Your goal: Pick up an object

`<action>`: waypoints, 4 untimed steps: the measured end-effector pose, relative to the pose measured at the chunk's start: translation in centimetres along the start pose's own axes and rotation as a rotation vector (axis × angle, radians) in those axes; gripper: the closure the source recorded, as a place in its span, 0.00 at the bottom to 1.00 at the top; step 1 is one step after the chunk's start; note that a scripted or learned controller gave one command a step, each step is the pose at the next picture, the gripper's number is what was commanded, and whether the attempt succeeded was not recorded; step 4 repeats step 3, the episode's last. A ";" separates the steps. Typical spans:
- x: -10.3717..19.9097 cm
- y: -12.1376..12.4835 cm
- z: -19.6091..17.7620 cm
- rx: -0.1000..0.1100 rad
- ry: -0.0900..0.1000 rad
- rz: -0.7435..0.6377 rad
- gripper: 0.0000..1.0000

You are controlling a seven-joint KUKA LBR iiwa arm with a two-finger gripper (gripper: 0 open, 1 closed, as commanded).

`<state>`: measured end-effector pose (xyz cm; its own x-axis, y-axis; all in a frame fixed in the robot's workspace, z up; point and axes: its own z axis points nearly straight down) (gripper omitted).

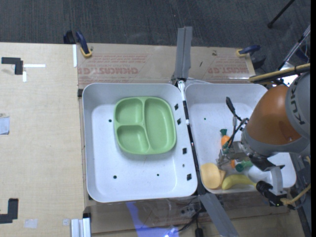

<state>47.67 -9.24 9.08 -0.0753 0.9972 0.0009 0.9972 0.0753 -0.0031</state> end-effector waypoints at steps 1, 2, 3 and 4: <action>0.0 0.0 0.0 -0.001 -0.001 0.000 0.00; -2.4 3.5 0.0 -0.001 -0.001 0.304 0.00; 0.2 3.6 -10.0 0.000 -0.002 0.472 0.00; 0.2 3.6 -10.0 0.000 -0.002 0.472 0.00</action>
